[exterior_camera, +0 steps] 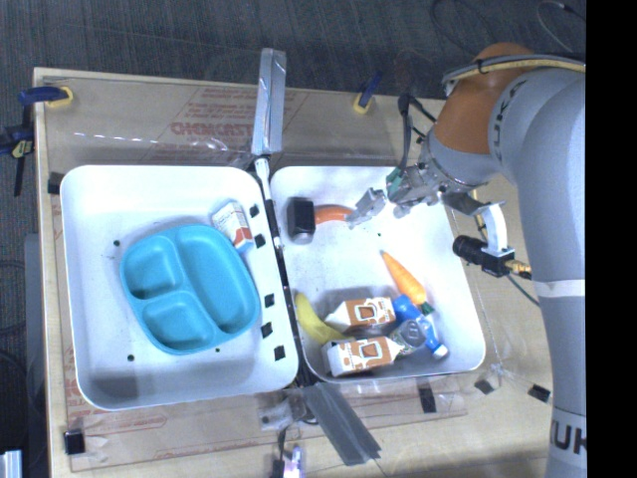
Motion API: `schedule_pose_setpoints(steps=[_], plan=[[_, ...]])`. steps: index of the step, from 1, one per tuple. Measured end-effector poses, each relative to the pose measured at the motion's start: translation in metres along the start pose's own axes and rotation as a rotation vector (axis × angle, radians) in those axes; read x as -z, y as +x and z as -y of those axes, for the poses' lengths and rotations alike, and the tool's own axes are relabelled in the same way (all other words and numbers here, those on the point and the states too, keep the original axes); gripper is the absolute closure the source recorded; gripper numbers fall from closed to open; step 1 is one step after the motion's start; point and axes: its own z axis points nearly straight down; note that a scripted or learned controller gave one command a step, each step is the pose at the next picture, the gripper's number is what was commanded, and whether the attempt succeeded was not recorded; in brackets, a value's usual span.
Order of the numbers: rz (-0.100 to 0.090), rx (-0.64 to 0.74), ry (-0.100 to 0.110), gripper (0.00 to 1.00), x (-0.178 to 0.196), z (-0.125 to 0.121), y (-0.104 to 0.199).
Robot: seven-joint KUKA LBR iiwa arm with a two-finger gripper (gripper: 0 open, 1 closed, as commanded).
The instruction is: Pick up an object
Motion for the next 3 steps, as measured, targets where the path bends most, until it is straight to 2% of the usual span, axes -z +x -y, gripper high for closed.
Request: schedule_pose_setpoints(steps=[1,2,3], plan=[[-0.002,0.033,0.002,0.0,-0.078,0.061,0.011],[0.0,0.054,0.0,0.0,-0.077,-0.037,-0.006],[-0.003,0.064,0.012,1.0,-0.072,-0.036,-0.004]])
